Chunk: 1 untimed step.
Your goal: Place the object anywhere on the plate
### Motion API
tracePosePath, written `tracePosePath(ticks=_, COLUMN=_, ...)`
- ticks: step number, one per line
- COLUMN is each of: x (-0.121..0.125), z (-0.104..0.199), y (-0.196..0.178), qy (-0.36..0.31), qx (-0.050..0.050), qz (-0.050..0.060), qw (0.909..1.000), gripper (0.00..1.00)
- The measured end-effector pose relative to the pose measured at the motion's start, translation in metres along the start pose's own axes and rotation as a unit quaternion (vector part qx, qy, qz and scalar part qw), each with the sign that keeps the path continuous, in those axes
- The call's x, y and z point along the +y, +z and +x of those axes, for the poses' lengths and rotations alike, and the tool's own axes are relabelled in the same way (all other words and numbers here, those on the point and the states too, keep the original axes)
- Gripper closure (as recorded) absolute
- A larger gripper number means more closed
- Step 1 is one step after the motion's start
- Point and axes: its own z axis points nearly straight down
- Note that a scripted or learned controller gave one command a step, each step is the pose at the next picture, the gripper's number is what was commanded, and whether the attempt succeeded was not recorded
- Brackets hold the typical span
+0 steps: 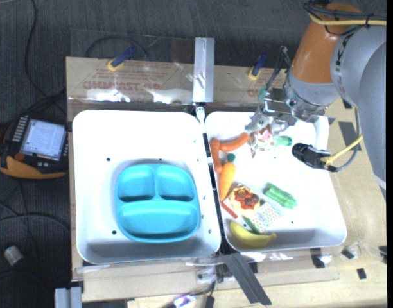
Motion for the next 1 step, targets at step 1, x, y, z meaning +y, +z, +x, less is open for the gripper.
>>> tracePosePath(ticks=1, x=0.0001, z=0.0, y=-0.0003, qy=0.0, qx=0.0, qz=0.0, qw=1.0, gripper=0.0)
